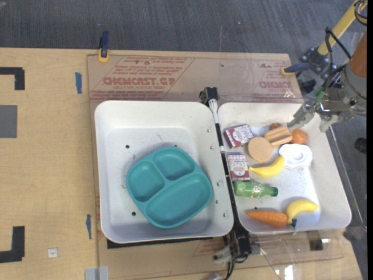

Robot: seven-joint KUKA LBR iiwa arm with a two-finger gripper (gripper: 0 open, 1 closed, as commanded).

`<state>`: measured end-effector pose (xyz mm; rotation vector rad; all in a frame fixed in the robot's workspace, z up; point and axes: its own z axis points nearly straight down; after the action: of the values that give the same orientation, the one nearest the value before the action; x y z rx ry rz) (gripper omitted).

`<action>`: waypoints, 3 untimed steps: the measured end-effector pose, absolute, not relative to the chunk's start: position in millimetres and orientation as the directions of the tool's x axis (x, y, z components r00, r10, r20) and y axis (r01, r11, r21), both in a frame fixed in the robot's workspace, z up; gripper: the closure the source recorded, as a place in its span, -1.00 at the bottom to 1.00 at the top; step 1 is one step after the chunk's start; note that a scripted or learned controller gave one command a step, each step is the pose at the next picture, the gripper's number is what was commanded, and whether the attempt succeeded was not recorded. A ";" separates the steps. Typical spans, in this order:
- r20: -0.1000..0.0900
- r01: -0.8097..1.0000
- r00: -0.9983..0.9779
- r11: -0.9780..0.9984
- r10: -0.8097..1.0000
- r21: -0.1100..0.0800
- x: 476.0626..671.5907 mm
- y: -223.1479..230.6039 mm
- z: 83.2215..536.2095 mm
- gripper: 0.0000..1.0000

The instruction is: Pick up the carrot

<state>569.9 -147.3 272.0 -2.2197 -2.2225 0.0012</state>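
Hovering over the right bin's (338,174) far corner, my gripper (304,114) carries nothing that I can see, and how wide it stands I cannot tell (too small, too blurred). I see the carrot (267,217) well apart from it, by the near wall, touching a yellow banana (301,209).

A single fixed camera looks down from above the bench (46,156) at a slant, far enough back to take in both white bins whole: the left bin (111,156) and the right bin (332,191). The bench's far edge and grey floor (175,10) lie toward the top, and the arm (349,69) enters from the right.
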 end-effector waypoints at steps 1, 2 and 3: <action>0.000 0.991 -0.130 0.130 0.991 -0.001 502.3 -132.7 303.8 -1.00; -0.002 0.998 -0.057 0.057 0.998 -0.005 578.3 -200.9 223.0 -1.00; 0.002 0.986 -0.164 0.164 0.986 -0.004 575.6 -166.7 184.9 -1.00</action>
<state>575.6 -166.7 184.9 -2.0280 -2.3942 0.0020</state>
